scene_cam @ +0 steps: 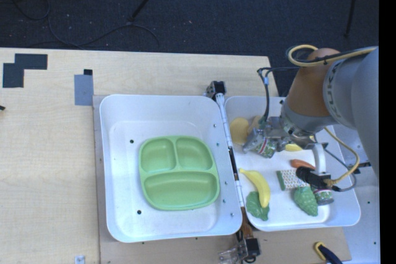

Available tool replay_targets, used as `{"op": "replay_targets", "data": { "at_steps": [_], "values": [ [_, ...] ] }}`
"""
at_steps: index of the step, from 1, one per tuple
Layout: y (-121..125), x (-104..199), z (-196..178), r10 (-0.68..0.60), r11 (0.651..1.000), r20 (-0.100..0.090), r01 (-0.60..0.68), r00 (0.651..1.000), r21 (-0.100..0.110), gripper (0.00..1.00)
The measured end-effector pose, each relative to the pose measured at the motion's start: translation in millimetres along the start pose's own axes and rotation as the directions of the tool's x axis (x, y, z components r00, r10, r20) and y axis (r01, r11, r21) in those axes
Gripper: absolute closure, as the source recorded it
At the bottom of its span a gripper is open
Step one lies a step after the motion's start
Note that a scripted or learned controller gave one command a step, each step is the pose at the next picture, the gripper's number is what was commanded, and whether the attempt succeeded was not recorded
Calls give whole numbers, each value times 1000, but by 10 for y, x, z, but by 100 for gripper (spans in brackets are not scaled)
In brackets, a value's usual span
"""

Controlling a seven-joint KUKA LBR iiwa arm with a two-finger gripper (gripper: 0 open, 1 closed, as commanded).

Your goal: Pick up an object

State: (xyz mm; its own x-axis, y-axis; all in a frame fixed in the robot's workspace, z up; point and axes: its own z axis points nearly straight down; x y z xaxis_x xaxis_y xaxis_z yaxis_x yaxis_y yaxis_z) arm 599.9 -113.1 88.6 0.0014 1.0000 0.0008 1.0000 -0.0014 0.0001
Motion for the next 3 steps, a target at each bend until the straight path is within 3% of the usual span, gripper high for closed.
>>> {"op": "replay_targets", "data": {
  "at_steps": [1,2,3],
  "values": [
    [0,-18,-107,6,1000,-1,-6,1000,1,100],
    [-4,674,-2049,-3,1000,1,3,1000,1,100],
    [-365,1106,-1870,-2,1000,1,2,1000,5,100]
  ]
}}
